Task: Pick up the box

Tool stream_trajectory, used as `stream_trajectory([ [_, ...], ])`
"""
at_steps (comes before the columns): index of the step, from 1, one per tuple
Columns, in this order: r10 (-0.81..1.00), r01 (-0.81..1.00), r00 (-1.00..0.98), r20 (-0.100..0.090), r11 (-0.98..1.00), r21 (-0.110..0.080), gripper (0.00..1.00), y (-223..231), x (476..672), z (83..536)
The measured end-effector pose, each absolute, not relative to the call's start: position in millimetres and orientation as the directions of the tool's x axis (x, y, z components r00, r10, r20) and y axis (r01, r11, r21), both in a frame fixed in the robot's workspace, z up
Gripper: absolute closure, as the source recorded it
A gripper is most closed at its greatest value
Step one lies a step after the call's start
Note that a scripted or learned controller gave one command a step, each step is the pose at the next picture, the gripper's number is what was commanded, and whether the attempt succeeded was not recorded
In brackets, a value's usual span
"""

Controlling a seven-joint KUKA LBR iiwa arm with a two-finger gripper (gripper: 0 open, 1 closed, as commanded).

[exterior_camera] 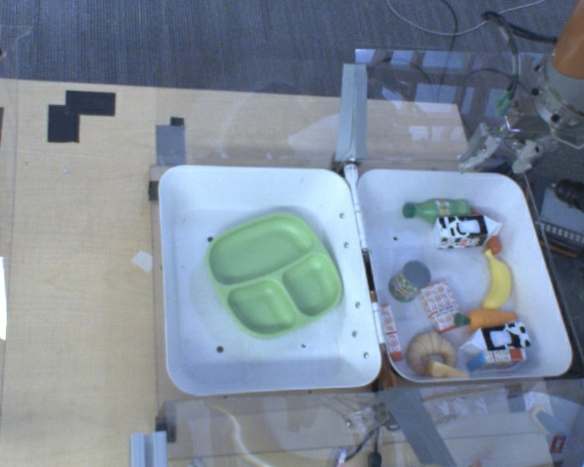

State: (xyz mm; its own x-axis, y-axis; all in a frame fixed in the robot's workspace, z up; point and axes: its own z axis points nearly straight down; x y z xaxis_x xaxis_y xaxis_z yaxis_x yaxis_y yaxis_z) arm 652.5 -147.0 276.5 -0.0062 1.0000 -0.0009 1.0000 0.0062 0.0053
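A: Where are the fingers (498,149) of the gripper, and what is their state?

B: I see them at the upper right, above the back rim of the right bin (537,224), hanging from the grey wrist below the orange band. They are blurred against clear plastic and cables, so I cannot tell whether they are spread or closed. Nothing shows between them.

A: And the box?

B: I read the small red-and-white patterned box (438,304) as the task's thing. It lies near the middle of the right bin, well apart from the gripper, just beside a round grey tin (408,282) on its left and an orange carrot (490,318) on its right.

A: What surrounds it?

B: Toward the back, a green bottle (436,208) lies on its side beside a cow-patterned carton (466,231). A banana (497,280) lies along the right side. At the front sit a brown pastry (431,350) and a second cow-patterned carton (502,343). The left bin (180,358) holds a green divided plate (273,273). Both bins stand on the wooden desk (68,290).
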Motion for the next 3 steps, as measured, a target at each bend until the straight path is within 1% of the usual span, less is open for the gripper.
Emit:
stream_trajectory([
  [1,0.989,0.989,-0.148,-0.001,0.148,0.003,0.0,-123.4,578.4,112.5],
  [2,0.992,0.992,-0.129,-0.004,0.129,0.016,0.0,-98.1,522.5,90.5],
  [3,0.976,0.976,-0.217,-0.002,0.217,0.006,0.0,-107.2,488.9,112.5],
])
